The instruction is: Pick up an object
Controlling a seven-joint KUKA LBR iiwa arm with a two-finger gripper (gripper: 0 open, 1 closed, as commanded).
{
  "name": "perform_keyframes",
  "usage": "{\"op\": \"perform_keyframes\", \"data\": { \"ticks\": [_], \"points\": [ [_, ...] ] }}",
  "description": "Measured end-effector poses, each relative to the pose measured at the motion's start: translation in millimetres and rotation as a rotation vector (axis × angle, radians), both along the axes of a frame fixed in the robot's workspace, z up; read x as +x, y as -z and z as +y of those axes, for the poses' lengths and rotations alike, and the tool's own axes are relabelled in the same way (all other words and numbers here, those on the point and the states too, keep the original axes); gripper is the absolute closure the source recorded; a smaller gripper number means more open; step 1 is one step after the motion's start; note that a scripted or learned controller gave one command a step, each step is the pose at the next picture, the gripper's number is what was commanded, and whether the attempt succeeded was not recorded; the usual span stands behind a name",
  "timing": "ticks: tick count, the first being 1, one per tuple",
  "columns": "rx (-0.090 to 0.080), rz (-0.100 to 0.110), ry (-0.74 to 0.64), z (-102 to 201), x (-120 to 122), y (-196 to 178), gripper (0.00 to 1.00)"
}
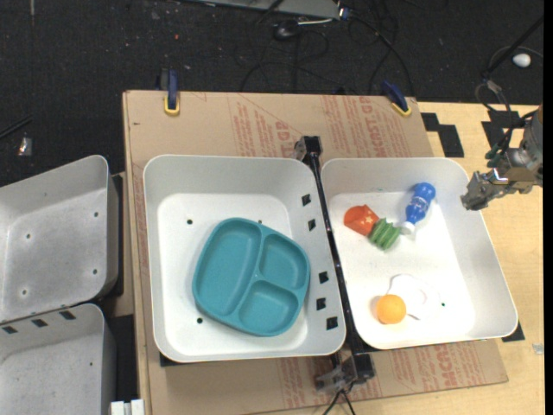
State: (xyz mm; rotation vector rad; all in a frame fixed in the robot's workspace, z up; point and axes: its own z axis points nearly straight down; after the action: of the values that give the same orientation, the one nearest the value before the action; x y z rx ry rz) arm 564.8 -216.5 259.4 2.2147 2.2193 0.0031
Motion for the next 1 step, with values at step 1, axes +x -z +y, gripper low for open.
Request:
{"op": "perform_keyframes", "data": {
  "ticks": [1],
  "points": [
    [0.004,0.006,-0.005,56.0,-3.4,-5.7,1.00]
  ]
}}
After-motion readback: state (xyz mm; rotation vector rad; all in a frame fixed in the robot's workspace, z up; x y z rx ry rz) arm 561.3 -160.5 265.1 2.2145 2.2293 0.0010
